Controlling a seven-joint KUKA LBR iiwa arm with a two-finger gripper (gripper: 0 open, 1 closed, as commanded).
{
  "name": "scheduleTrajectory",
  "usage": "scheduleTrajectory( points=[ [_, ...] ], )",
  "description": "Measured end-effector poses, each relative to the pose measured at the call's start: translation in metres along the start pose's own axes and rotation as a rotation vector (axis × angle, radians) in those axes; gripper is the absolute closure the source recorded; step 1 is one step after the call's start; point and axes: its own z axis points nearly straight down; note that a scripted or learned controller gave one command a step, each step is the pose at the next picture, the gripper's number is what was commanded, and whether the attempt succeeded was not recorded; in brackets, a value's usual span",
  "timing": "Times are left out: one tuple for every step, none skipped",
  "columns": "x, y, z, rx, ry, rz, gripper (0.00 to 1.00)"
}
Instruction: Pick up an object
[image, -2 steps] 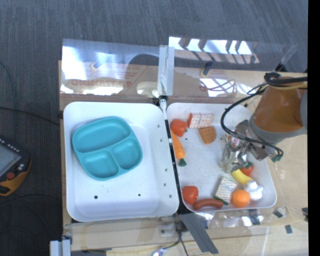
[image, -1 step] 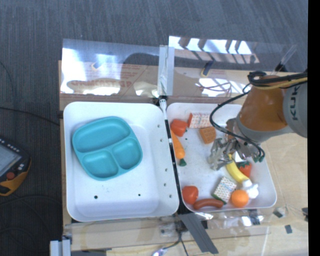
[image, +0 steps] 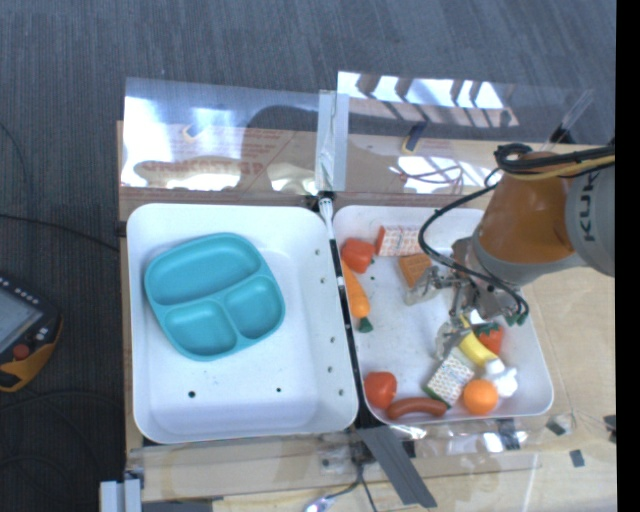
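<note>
My gripper (image: 458, 325) hangs below the orange wrist band (image: 525, 220) over the right side of the right bin (image: 400, 330). Directly beneath and beside it lie a yellow bottle-like toy with a red end (image: 478, 349) and a checkered packet (image: 450, 378). An orange ball (image: 481, 397) and a small white piece (image: 505, 381) sit in the bin's near right corner. I cannot see anything held by the gripper.
The right bin also holds a red sausage (image: 415, 408), a red tomato (image: 380, 385), a carrot (image: 357, 298), a red-orange piece (image: 356, 254), a pink checkered box (image: 400, 240) and an orange wedge (image: 415, 268). A teal divided plate (image: 212, 295) lies in the left bin (image: 240, 400).
</note>
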Motion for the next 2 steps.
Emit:
scheduleTrajectory(
  points=[
    [-0.085, -0.003, 0.002, -0.005, 0.018, 0.195, 0.00],
    [0.006, -0.007, 0.001, 0.001, -0.002, 0.123, 0.00]
  ],
)
